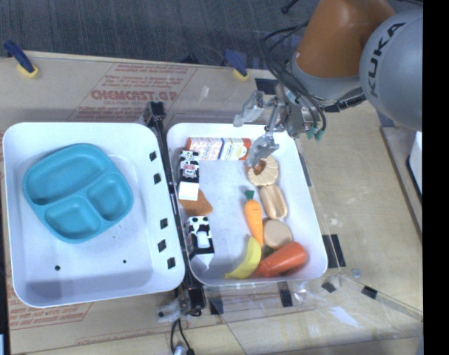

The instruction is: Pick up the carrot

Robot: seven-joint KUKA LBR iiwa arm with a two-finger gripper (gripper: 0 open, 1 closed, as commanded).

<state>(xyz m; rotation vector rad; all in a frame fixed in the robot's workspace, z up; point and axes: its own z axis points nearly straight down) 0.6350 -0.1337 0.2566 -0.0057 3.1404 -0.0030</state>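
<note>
The carrot (254,220), orange with a green top, lies lengthwise in the middle of the right bin (309,198). It sits between a tan bread roll (273,201) and bare bin floor, and its tip touches a yellow banana (245,262). My gripper (260,143) hovers over the bin's far edge, above a round tan slice (263,171) and well behind the carrot. It looks open, with nothing between its fingers.
A red-and-white carton (217,148) lies along the far wall. A red pepper (284,258) and a round bun (277,234) crowd the near right corner. Black-and-white blocks (201,236) and an orange wedge (197,203) line the left wall. The left bin holds a blue divided plate (76,191).
</note>
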